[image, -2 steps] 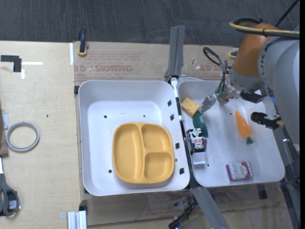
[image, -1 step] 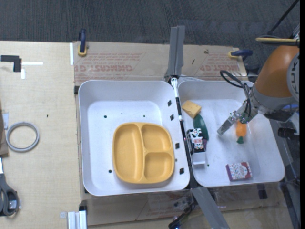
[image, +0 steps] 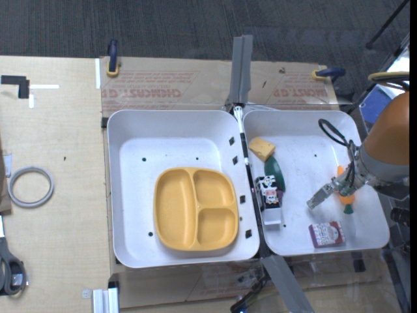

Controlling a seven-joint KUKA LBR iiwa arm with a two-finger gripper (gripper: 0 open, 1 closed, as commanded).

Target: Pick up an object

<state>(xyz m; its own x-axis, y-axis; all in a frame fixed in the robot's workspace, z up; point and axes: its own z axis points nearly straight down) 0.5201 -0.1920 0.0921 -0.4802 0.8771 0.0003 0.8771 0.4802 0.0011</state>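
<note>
Right, you've got the arm reaching in from three o'clock, low over the right bin, with the gripper near that bin's three o'clock side. One grey finger sticks out toward eight o'clock over bare bin floor; how far the hand is spread, or whether it has anything, you can't tell from this slant.

Just beside the wrist sits a small orange object, green at its lower end, partly tucked under the wrist. That looks like your likeliest target, though the finger seems to point past it rather than around it.

Your other candidates: a dark red packet at the bin's five o'clock corner, flat and well apart from the gripper. Along the nine o'clock wall you've got a yellow sponge-like block, a green bottle and a black-and-white item bunched together, awkward against the divider. A black cable loop lies at one o'clock.

Over in the left bin, a yellow divided plate sits centred, too wide and flat for an easy pinch.
</note>
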